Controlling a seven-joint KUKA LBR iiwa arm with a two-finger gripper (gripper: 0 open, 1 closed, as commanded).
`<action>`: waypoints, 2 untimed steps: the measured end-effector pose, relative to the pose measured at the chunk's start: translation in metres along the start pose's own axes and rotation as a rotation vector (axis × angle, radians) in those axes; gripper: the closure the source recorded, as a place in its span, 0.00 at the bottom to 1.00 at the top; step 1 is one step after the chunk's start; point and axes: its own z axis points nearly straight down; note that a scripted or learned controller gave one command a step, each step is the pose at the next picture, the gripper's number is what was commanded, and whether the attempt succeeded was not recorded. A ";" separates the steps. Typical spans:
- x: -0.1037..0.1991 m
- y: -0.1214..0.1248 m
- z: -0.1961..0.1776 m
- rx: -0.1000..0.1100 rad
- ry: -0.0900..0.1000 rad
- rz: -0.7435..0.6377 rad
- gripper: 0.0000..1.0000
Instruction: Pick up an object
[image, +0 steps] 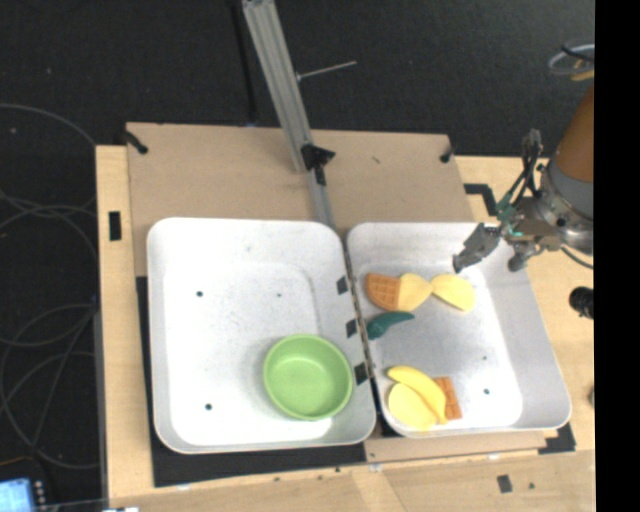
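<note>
While I hang over the upper right corner of the right bin, this is how things lie:

Nearest object: a pale yellow rounded toy piece (454, 293) lies flat in the upper half of the right shallow white bin (520, 330), just below and to the left of my fingers.
Its neighbour: an orange-and-tan waffle-textured toy piece (396, 290) lies touching the yellow piece's left side, near the divide between the bins.
Teal piece: a small dark teal leaf-shaped toy (388, 322) lies just below the waffle piece, against the bin's left wall.
Lower group: a yellow banana-like toy (412, 397) rests in the bin's lower left corner, with a small orange rectangular block (449, 398) touching its right side.
My fingers: my two-finger gripper (493, 248) is spread, one dark finger (473, 250) angled out over the bin's upper edge, the other toward the right rim; nothing sits between them.
My arm: my grey wrist (560, 215) with the orange band reaches in from the right, above the bin's rim.
Left bin: the left shallow white bin (200, 290) holds a light green round plastic bowl (308, 375), upright, near its lower right corner.
Bench: the tan wooden bench (390, 160) bears both bins, and a grey metal pole (285, 90) slants up from its back edge.
</note>
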 end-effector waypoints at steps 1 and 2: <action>0.000 0.000 0.000 0.000 0.000 0.001 0.00; 0.001 0.009 0.055 0.006 -0.003 0.004 0.00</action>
